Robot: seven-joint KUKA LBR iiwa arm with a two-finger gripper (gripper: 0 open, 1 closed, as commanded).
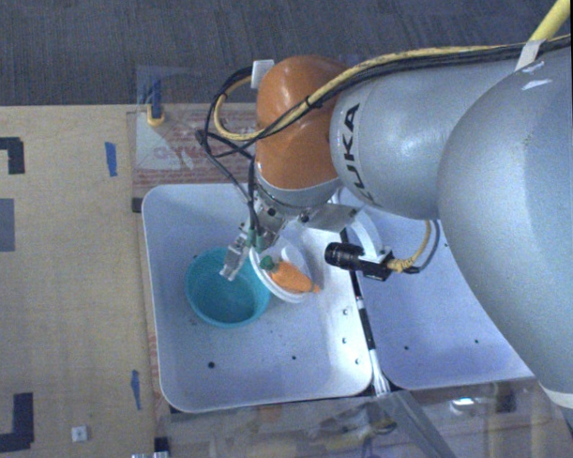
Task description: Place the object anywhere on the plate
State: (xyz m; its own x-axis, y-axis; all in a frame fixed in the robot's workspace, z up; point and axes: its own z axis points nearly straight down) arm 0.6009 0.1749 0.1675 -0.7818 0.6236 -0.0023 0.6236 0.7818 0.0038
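Left white bin (179, 368) holds three things close together near its upper middle. A teal bowl (225, 289), upright, sits left of centre. Just to its right — touching or nearly so — a small white plate (291, 291), partly covered by the arm's wrist. On the plate lies an orange carrot-like object (293, 275), a bit of green at its upper-left end; it rests on the plate's surface, angled toward the lower right.

Arm (424, 143) comes in from the right, big grey body over the right bin (441, 349), orange band above the wrist sitting over the upper edge of the left bin. Yellow and black cables loop around the wrist. A black cylindrical part with a yellow lead juts out over the divide between the bins.

Pincer (239, 260) hangs below the wrist, over the right rim of the bowl, just left of the carrot's green end. Its finger spread is too small and shadowed here — cannot tell whether anything is gripped.

Counter (64, 306) to the left is tan, with black corner marks and blue tape bits.
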